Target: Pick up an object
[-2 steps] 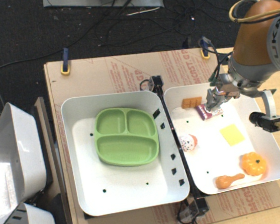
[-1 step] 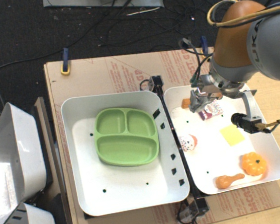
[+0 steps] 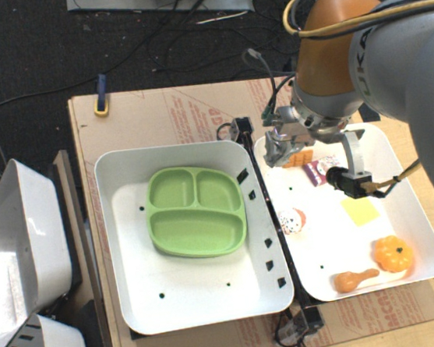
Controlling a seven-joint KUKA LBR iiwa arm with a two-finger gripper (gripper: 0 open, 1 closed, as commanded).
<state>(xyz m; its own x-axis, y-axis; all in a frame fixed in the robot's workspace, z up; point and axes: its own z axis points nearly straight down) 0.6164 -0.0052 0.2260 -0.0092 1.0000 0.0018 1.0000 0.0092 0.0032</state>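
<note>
The pincer (image 3: 283, 149) is hovering at the right bin's (image 3: 417, 207) far left corner, just beside an orange block (image 3: 301, 158); whether it is spread, I cannot tell. Approach seems underway; lowering squarely over the block comes next.

Small orange block (image 3: 301, 158) lies in right bin (image 3: 407, 185).

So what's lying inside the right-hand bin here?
In the right bin: a small pumpkin, an orange gourd, a yellow square and a round white-and-orange piece. The gripper covers the far corner's contents.
</note>
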